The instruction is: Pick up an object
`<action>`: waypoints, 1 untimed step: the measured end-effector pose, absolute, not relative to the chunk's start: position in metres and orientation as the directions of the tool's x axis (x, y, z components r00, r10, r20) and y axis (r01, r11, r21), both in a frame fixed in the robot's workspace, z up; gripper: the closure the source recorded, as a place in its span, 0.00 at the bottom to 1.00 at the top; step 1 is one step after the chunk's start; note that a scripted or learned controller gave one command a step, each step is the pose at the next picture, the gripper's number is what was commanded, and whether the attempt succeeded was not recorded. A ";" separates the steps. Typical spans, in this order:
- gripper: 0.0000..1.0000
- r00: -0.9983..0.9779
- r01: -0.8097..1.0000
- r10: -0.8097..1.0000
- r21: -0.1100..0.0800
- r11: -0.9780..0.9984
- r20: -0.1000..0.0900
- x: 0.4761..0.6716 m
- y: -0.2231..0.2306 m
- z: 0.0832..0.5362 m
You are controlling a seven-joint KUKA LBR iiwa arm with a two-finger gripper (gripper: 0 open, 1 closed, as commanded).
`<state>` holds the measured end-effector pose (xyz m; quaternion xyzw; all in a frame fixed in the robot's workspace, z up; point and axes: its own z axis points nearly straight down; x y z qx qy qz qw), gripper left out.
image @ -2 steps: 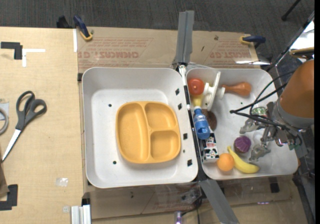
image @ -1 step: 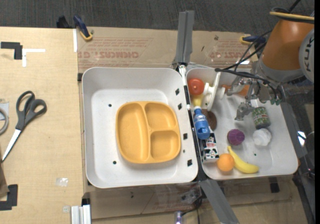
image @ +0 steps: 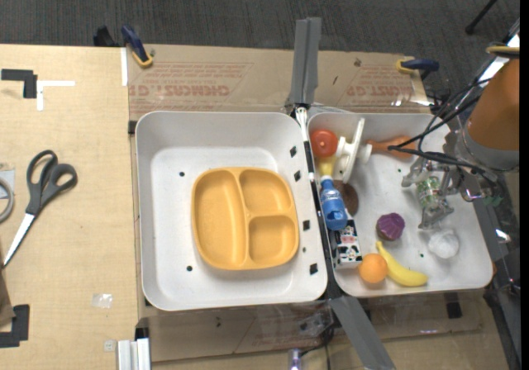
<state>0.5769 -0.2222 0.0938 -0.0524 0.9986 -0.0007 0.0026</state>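
Banana and orange at the bin's near edge, purple ball left of the tool, tool grip state unclear

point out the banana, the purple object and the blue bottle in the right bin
banana (image: 404, 271): camera view, middle of its curve
purple object (image: 391, 225): camera view, its top face
blue bottle (image: 333, 204): camera view, its body

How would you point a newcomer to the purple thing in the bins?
Go to the right bin, the one full of small items. Near its front lie a banana and an orange; the purple lump sits just behind them. It is the only purple, dark, rounded piece there.
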 end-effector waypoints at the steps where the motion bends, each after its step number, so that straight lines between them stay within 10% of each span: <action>1: 0.00 -0.997 -0.077 -0.077 0.000 0.997 -0.002 0.510 -0.208 0.092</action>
